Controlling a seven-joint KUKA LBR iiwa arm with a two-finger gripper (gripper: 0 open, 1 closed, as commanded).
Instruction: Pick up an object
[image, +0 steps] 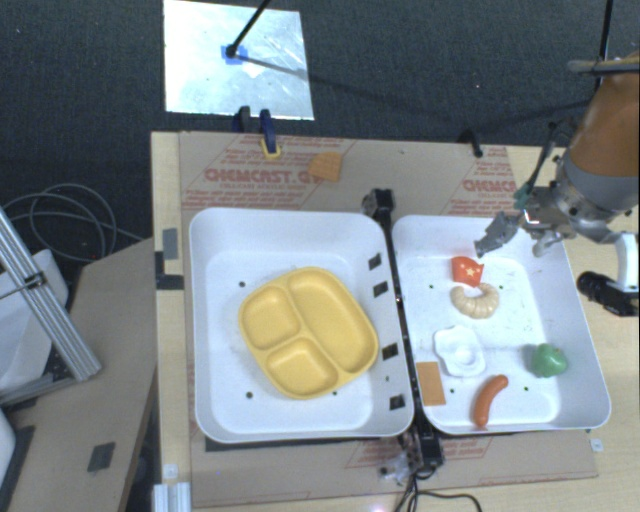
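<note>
Gripper (493, 241) poised just above red piece (466, 269), apparently for grasping; fingers' state impossible to tell. Shrimp (475, 301) just below red piece.

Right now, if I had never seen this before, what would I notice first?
Probably the big yellow plastic plate with three compartments, lying alone in the left white bin. Next, the toy food in the right white bin: a red piece, a pale shrimp, a green lump and an orange sausage. The grey arm's gripper hangs just above the red piece.
</note>
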